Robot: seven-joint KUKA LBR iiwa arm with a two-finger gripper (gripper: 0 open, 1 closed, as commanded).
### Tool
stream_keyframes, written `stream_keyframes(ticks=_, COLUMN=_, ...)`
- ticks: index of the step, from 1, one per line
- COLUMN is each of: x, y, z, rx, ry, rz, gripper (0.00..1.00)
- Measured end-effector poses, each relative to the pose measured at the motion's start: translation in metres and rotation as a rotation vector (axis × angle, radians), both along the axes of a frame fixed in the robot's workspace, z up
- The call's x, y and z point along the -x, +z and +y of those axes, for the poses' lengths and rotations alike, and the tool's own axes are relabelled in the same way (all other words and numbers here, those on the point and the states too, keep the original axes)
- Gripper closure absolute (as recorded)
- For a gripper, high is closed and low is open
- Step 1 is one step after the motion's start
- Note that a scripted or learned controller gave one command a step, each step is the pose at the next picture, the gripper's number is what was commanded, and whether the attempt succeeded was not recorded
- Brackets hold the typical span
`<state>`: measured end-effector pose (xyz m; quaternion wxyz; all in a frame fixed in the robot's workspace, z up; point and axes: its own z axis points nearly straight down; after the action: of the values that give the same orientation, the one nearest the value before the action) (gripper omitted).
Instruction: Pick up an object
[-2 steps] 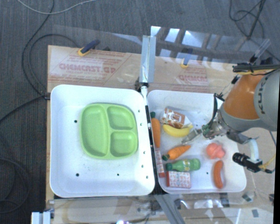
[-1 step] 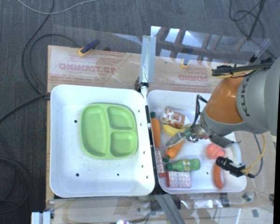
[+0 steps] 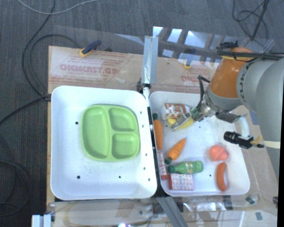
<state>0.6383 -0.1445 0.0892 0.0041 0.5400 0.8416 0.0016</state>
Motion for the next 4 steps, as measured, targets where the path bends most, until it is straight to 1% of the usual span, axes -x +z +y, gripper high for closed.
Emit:
stream_keyframes(ticks=1, x=0.000, y=0.009, z=0.001, rx=0.000, ry=0.001, rz=0.002, gripper=1.00)
stream_keyframes(ticks=2, x=0.001, y=0.008, z=0.001, rx=0.000, ry=0.001, rz=0.003, gripper=0.00)
stream_keyframes(ticks=3, x=-0.022, y=-0.005, z=-0.010, rx=-0.013, ry=-0.009, rz=0.058, gripper=0.00)
stream_keyframes(ticks=4, x=-0.020, y=0.001, z=-0.010, rx=-0.009, ry=-0.007, rz=0.066, gripper=1.00)
